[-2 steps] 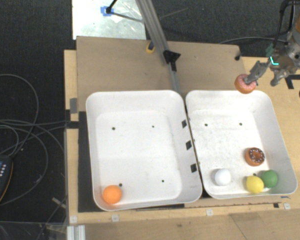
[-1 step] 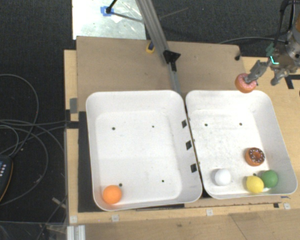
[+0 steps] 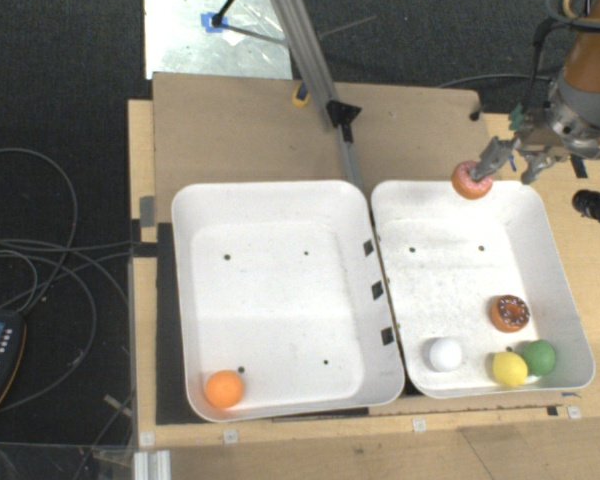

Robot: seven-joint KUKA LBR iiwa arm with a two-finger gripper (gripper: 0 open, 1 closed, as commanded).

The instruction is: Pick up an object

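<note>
My gripper [image 3: 503, 175] hangs over the far rim of the right bin [image 3: 555, 258], under the orange band of the arm. Its two fingers stand apart, so it is open. A pink frosted donut [image 3: 471, 181] sits right at the tip of the left finger [image 3: 490, 160], outside the gap between the fingers. I cannot tell whether it hangs on that finger or rests on the rim. At the near right of the right bin lie a chocolate donut [image 3: 510, 313], a white ball [image 3: 444, 354], a yellow ball [image 3: 509, 368] and a green ball [image 3: 539, 357].
The left bin [image 3: 190, 268] has an orange ball [image 3: 224, 389] in its near left corner. A grey pole [image 3: 310, 48] slants across the bench behind the bins. Cables lie on the floor at the left.
</note>
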